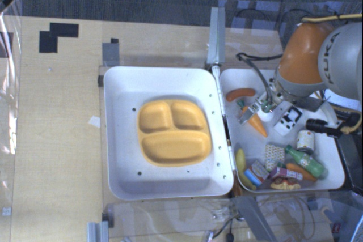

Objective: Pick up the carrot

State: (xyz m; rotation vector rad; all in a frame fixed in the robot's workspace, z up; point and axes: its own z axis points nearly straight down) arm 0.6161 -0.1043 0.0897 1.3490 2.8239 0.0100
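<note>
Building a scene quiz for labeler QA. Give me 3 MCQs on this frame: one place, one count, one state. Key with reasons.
1. Which bin holds the carrot?
A. Left bin
B. Right bin
C. Neither; it lies on the bench

2. How many compartments has the yellow tray?
A. Two
B. Three
C. Five

3. How does the green bottle stand?
A. Upright
B. Lying on its side
C. Lifted off the bin

Key:
1 B: the carrot lies in the right bin, just below the pincer.
2 B: the yellow tray in the left bin shows two small wells above one wide well.
3 B: the green bottle lies flat among the clutter.
</note>
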